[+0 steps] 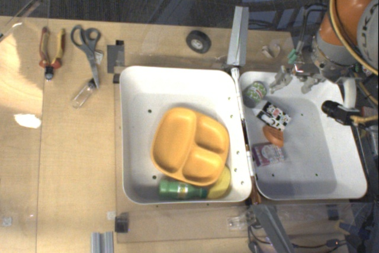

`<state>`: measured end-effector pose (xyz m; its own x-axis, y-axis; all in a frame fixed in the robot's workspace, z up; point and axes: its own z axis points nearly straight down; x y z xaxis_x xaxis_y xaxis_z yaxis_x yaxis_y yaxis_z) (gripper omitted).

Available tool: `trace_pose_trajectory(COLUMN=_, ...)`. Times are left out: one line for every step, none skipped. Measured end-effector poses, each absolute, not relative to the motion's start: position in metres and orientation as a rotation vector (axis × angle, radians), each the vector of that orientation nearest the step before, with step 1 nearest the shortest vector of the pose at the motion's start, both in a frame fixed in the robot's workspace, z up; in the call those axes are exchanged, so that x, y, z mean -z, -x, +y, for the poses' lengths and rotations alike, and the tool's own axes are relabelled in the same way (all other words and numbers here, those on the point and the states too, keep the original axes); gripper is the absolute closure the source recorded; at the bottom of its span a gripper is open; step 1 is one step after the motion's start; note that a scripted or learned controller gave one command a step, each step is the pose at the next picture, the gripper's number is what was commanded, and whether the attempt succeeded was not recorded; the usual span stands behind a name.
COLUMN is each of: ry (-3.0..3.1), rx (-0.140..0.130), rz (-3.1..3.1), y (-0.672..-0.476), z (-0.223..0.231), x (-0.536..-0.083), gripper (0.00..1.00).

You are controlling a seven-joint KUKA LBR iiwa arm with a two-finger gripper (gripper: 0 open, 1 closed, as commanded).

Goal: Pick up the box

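- Box point(275, 115) lies flat near the right bin's point(331, 186) left wall, top exposed for a downward grasp.
- Pincer point(294, 77) hangs above the box, fingers apart, gripping nothing.

Small black-and-white box point(275, 115) lies tilted in the right bin

The pincer point(294, 77) hangs over the right bin's point(331, 183) far edge. The box point(275, 115) lies just nearer, the tray point(190, 144) far left.

Arm point(349, 15) low, jaws spread apart
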<state>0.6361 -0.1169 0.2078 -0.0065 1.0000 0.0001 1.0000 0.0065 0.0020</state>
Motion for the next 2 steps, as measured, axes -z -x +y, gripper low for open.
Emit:
trace_pose_trajectory(ry=-2.168, rx=-0.008, rz=2.266, y=-0.611, z=-0.095, x=-0.103, gripper=0.0)
trace_pose_trajectory(ry=-2.164, rx=-0.013, rz=2.267, y=-0.612, z=-0.094, x=-0.114, gripper=1.0)
